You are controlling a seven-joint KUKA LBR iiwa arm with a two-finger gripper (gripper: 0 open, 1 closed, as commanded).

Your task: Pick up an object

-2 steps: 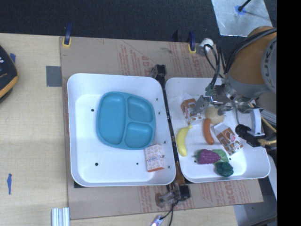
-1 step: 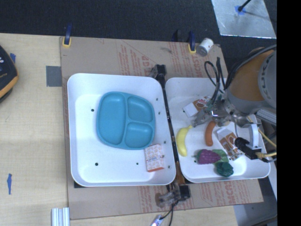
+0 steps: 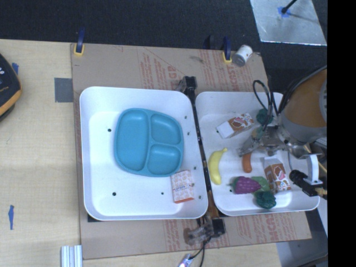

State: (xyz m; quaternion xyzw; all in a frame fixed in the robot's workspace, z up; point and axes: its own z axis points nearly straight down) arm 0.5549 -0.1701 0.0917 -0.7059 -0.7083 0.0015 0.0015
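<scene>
My gripper [image 3: 255, 143] hangs low over the middle of the right bin [image 3: 222, 204], at the end of the grey arm with the orange band [image 3: 306, 102]. Just below and left of it lies a small orange sausage-shaped piece [image 3: 247, 162]. A brown and white packet [image 3: 235, 124] lies up and left of it, and a second packet [image 3: 276, 176] sits to its lower right. A yellow banana [image 3: 216, 164], purple grapes [image 3: 246, 184] and a green piece [image 3: 266, 199] lie nearer the bin's front. Nothing is visibly held.
The left bin [image 3: 92, 149] holds a blue divided plate [image 3: 147, 142] and a small pink and white carton [image 3: 182, 186] at its front right. A dark cable [image 3: 261, 93] loops above the gripper. Another small green object [image 3: 261, 115] sits by the arm.
</scene>
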